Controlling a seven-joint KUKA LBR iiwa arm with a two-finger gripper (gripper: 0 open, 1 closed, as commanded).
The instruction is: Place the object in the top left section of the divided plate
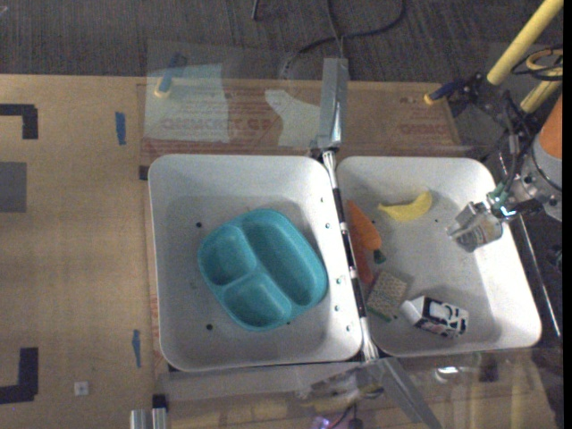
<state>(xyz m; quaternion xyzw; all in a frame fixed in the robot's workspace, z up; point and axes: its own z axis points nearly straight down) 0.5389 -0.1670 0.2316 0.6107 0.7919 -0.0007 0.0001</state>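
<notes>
A teal divided plate (202,266) with three sections lies in the left bin (179,186). The right bin (509,311) holds a yellow banana (407,207), an orange carrot (363,230), a small speckled tan block (388,294) and a black-and-white carton (437,315). My gripper (469,231) hangs over the right side of the right bin, to the right of the banana and above the carton. It is apart from all of these objects.
A metal divider (344,248) runs between the two bins. The grey arm with its orange band (552,141) comes in from the right edge. Clamps and a yellow pole (527,32) stand at the back right. Brown bench surface surrounds the bins.
</notes>
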